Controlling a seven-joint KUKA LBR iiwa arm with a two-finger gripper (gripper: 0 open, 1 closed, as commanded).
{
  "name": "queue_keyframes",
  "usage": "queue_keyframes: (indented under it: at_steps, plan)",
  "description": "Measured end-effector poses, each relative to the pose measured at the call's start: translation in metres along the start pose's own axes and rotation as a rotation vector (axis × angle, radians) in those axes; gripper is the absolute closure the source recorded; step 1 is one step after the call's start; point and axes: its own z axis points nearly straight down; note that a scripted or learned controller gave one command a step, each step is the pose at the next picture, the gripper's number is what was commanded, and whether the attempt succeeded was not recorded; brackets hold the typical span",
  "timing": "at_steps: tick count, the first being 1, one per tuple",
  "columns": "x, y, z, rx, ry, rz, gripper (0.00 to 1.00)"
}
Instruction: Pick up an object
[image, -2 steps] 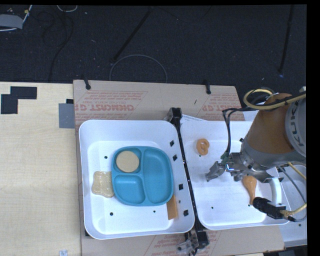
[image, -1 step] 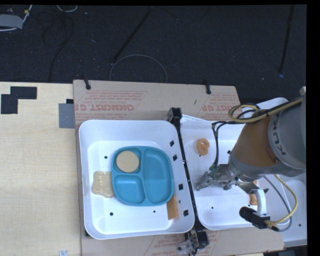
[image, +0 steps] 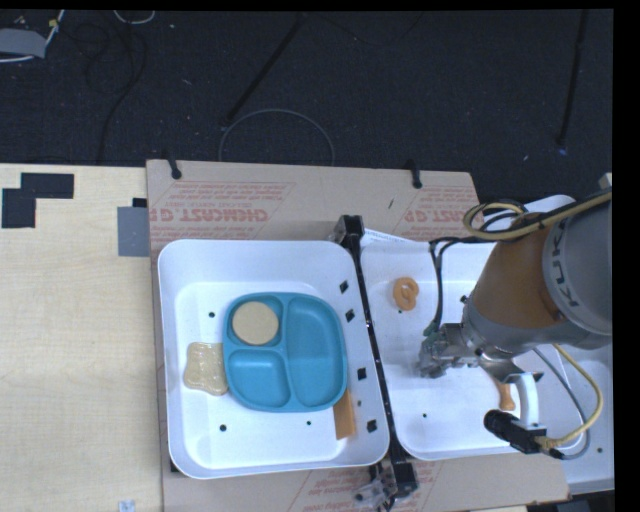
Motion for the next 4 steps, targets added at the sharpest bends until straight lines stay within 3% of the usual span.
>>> queue_keyframes:
  at_steps: [1,3,4]
  plan:
    - [-0.007,0.000,-0.043,-0.008,-0.002,0.000,1.00]
    - [0.011,-0.005,-0.145,-0.010,-0.002,-0.009,1.00]
    - [0.065,-0.008,-0.132,-0.003,-0.001,-0.011,1.00]
